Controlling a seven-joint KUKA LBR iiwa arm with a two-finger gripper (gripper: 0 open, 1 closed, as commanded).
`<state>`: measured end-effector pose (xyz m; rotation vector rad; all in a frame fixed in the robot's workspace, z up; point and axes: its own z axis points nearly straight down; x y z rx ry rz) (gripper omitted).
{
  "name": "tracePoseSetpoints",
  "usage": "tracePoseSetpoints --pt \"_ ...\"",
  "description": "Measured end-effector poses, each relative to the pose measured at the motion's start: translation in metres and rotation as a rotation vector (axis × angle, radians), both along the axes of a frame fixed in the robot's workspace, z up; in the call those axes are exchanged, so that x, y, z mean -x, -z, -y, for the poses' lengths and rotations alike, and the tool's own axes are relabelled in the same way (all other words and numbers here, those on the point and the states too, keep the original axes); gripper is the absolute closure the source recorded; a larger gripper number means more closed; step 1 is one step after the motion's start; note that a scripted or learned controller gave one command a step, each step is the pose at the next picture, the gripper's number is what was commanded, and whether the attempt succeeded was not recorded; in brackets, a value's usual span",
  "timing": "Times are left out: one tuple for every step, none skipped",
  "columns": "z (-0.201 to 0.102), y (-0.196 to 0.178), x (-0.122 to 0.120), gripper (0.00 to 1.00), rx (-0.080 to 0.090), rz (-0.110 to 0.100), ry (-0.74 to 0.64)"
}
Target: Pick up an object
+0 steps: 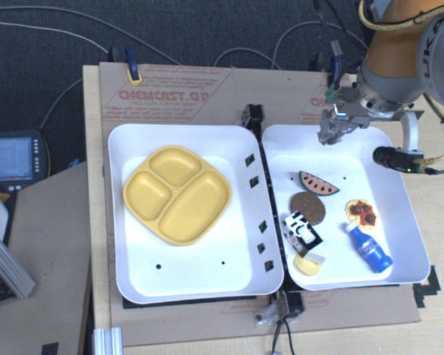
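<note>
Gripper: we see the gripper hanging over the far rim of the right bin, at about 12 o'clock of that bin; whether it is apart or together we cannot tell, and nothing shows in it.
Nearest thing: the watermelon slice lies at 6 o'clock from the gripper, on the bin floor; we judge it a light, stiff toy, thin and flat, so a pinch across its narrow width looks best.
Brown disc: the brown disc sits just beyond the slice, touching or nearly touching the black-and-white packet; flat and low, we think it hard to get under.
Packet and cheese wedge: the cheese wedge lies at 6 o'clock of the packet, close against it and near the bin's front rim; crowding makes both awkward.
Pizza piece: the pizza piece lies at 5 o'clock from the gripper, small and probably light.
Blue bottle: the blue bottle lies on its side just beside the pizza piece; round and likely slick, we would grip across its body, and it may roll.
Open room: the right bin's far half, around 12 to 2 o'clock, is bare floor for coming down.
Left bin: the left bin holds a yellow tray, well apart from the gripper.
</note>
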<state>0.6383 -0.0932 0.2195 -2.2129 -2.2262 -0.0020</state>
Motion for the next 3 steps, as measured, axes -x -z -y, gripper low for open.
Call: tracePoseSetpoints --pt "-0.054 0.007 0.003 1.0 0.0 -0.002 0.0" --pt "-0.114 -0.002 0.007 1.0 0.0 0.001 -0.001" --pt "-0.158 -0.007 0.022 1.0 0.0 -0.002 0.0"
